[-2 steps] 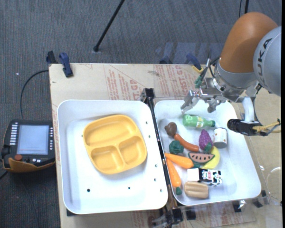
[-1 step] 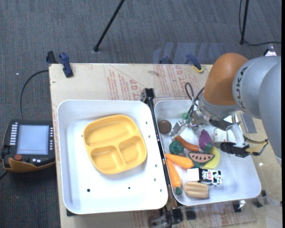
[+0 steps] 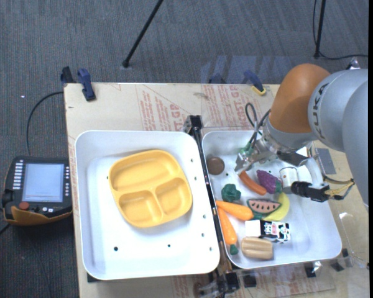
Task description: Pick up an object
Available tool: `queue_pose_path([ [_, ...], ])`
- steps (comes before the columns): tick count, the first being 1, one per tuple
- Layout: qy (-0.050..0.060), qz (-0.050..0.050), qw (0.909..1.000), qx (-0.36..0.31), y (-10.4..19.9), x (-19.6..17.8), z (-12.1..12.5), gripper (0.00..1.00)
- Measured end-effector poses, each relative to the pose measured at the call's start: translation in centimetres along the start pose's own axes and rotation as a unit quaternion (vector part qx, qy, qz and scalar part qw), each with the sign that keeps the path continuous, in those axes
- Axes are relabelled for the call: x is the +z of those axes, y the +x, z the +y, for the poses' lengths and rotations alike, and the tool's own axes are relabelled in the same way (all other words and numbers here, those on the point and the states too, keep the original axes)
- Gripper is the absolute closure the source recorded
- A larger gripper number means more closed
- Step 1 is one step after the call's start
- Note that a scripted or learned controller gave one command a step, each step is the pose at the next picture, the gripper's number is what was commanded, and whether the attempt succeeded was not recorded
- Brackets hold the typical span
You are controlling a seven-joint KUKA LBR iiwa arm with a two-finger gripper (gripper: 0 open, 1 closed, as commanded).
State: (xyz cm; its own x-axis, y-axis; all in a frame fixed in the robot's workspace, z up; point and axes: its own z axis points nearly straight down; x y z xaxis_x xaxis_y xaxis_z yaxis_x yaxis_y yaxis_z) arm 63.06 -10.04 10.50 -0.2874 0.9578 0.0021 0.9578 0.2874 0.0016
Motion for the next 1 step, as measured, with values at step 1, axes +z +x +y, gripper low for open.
queue_pose_path([
  [1,-0.002,-0.001,0.9911,0.133,2.73,-12.98,0.16,1.00],
])
